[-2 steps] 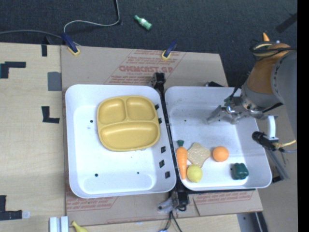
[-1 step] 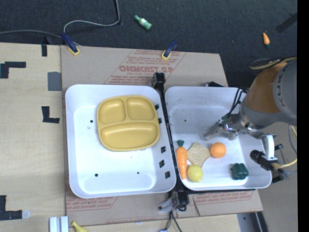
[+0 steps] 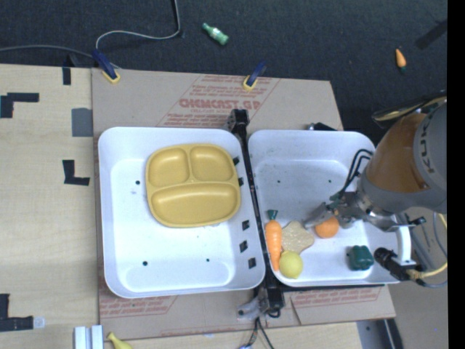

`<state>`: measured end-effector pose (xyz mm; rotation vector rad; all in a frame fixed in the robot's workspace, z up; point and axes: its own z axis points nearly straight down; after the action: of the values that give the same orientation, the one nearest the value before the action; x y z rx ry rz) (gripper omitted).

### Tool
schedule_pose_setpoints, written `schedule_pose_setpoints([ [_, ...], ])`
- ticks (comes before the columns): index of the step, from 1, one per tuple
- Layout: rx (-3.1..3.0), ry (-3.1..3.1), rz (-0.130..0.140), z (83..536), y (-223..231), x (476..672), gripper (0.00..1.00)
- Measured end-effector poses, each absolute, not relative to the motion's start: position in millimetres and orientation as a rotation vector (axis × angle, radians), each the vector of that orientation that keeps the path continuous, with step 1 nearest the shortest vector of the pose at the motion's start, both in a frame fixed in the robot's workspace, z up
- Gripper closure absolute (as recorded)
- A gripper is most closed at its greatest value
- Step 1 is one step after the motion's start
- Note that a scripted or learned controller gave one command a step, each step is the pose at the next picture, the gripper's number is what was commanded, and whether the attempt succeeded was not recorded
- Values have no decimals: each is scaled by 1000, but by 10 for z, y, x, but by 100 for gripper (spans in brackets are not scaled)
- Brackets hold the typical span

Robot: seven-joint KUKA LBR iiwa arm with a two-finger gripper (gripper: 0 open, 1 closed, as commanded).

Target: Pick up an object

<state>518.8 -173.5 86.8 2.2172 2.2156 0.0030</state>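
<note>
My gripper [image 3: 325,217] sits lower right of frame, can't tell finger state. Orange ball [image 3: 328,228] touches the tip; carrot [image 3: 273,242] and lemon [image 3: 290,265] nearby. Risk: ball rolls off, grasp misses.

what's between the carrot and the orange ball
A flat beige piece lies between the carrot and the orange ball, seen in the camera view.

Robotics laboratory test cell: two white bins [image 3: 116,195] clamped side by side on a cardboard-covered worktop [image 3: 290,97], trailing cables [image 3: 138,35], dark carpet, and tape markers [image 3: 73,171] on the surface.
</note>
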Motion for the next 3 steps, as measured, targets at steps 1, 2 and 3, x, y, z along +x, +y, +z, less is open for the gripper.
schedule_pose_setpoints([
  [1, 2217, 2215, 3, 968, -1737, 5193, 100],
  [2, 2220, 2222, 0, 2135, -1461, 4842, 100],
  [3, 2219, 2224, 2, 2263, -889, 4843, 100],
])
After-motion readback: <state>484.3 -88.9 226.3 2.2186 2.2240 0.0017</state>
